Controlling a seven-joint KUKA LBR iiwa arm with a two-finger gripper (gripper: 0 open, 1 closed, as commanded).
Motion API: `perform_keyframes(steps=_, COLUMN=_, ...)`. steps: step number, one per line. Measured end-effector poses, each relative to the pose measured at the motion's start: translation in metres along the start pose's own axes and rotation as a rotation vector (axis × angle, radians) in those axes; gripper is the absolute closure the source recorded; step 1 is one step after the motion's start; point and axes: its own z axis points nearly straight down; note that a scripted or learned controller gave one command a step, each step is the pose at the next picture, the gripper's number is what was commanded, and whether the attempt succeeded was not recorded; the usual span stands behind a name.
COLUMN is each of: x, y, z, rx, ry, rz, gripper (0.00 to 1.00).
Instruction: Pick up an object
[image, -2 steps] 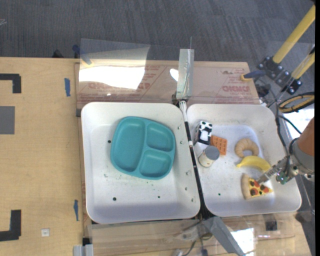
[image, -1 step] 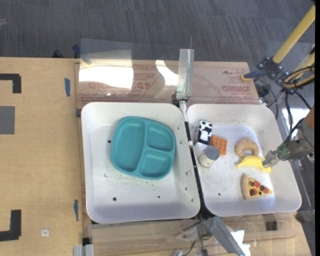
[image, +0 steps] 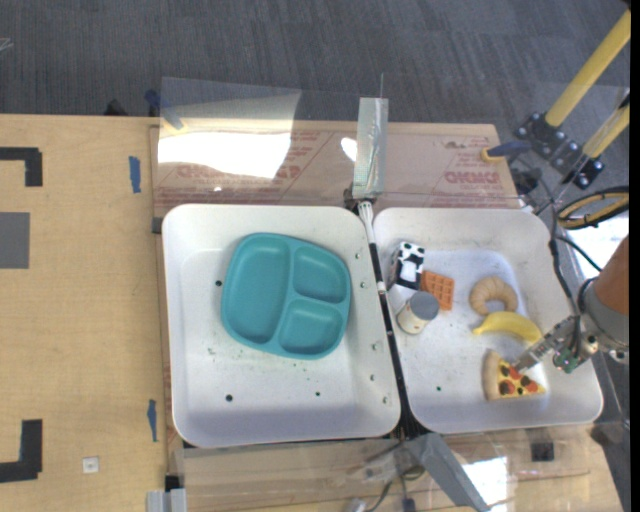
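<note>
The right bin (image: 470, 400) holds several small objects. A black-and-white cow-patterned block (image: 408, 264) lies at its left, with an orange waffle piece (image: 438, 289) and a small grey-and-cream cup (image: 417, 313) beside it. Further right are a tan croissant-like ring (image: 494, 293), a yellow banana (image: 507, 325) and a pizza slice toy (image: 513, 380). My gripper (image: 541, 352) reaches in from the right edge, low over the bin, just right of the banana's tip and above the pizza slice's upper right corner. I see nothing held in it.
The left bin (image: 190, 300) carries a teal divided plate (image: 286, 296). A raised divider rim (image: 382, 310) separates the bins. Clear plastic sheets and a metal bracket (image: 370, 150) stand behind them. Yellow bars and cables (image: 575, 130) crowd the upper right.
</note>
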Motion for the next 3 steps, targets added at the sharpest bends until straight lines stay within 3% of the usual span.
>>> perform_keyframes(steps=1, x=-0.001, y=0.002, z=-0.011, rx=-0.003, ry=-0.004, rz=0.000, gripper=1.00)
perform_keyframes(steps=2, x=-0.010, y=0.019, z=-0.081, rx=0.002, ry=0.001, rz=0.338, gripper=1.00)
perform_keyframes(steps=3, x=-0.026, y=0.041, z=0.002, rx=0.000, ry=0.001, rz=0.057, gripper=1.00)
